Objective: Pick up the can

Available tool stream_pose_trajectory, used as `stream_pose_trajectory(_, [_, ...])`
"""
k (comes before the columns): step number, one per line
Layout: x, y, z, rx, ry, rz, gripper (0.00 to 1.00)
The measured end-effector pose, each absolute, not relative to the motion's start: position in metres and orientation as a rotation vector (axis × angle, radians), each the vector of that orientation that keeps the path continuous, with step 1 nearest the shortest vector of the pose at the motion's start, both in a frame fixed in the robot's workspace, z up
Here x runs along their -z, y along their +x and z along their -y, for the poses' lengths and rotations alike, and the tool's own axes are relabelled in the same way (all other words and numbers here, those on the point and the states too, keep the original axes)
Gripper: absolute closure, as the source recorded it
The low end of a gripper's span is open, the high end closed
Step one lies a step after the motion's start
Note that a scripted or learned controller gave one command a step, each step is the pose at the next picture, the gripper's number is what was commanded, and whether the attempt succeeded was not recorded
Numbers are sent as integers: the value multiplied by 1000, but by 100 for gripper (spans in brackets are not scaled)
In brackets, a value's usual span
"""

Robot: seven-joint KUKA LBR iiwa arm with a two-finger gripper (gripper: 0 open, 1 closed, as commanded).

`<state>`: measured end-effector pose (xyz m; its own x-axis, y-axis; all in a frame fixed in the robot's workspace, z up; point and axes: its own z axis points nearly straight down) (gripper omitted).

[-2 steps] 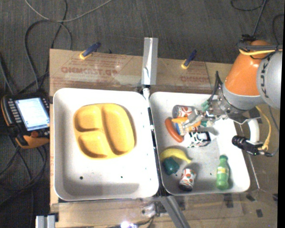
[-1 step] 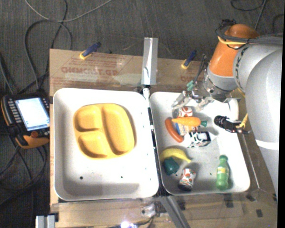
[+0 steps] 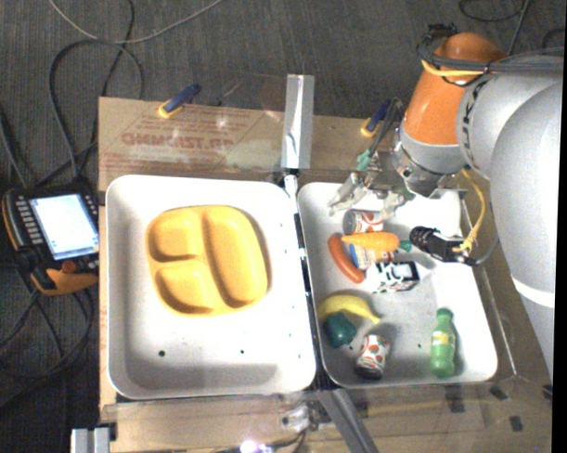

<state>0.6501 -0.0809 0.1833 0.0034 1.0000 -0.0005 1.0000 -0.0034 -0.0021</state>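
A small white and red can (image 3: 363, 222) lies on its side near the back left of the right bin (image 3: 476, 302). My gripper (image 3: 366, 200) hangs right over its far end, with the fingers spread apart. One fingertip (image 3: 344, 197) shows to the can's left, the other to its right. The fingers straddle the can's top without closing on it, and the can rests on the bin floor. An orange carrot (image 3: 374, 241) touches the can's near side.
Close by lie a red sausage (image 3: 345, 258), a blue box, a black-and-white item (image 3: 394, 275), a banana (image 3: 348, 307), a teal cup (image 3: 339, 332), a spotted white container (image 3: 374, 354) and a green bottle (image 3: 442, 343). The left bin (image 3: 122, 336) holds a yellow divided plate (image 3: 208, 257).
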Motion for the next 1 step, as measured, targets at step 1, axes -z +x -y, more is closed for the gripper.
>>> stream_pose_trajectory(1, [-93,666,136,-6,-2167,2277,0])
